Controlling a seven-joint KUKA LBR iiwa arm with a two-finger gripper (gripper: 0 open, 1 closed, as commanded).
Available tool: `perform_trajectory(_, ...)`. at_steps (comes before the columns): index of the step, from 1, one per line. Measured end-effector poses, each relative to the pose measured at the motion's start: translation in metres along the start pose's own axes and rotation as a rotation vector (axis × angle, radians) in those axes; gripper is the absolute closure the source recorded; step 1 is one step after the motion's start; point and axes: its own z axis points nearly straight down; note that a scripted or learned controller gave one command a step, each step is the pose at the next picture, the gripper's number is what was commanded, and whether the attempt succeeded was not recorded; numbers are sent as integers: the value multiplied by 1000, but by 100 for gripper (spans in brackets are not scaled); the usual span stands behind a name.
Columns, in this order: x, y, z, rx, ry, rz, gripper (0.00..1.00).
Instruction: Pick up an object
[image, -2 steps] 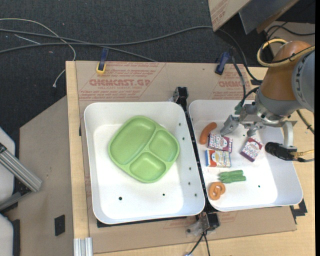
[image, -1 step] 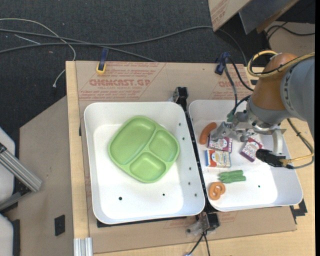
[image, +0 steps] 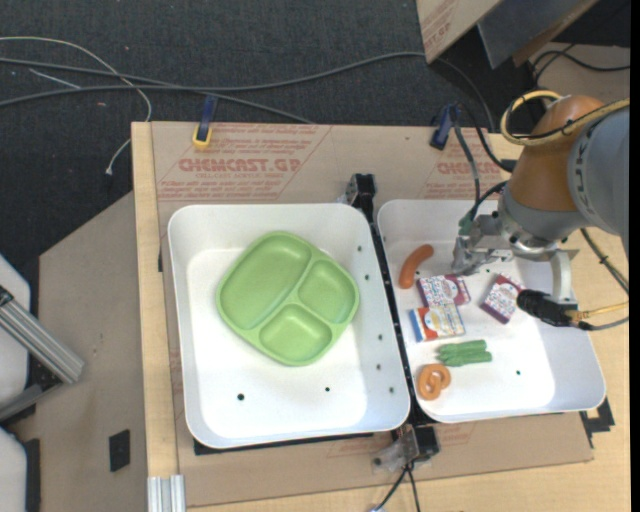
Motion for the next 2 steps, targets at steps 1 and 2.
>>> perform_trajectory(1,-6,-6,-57,10,-2,2,100)
perform_trajectory(2,-3,-4,-102,9,-1,0,100)
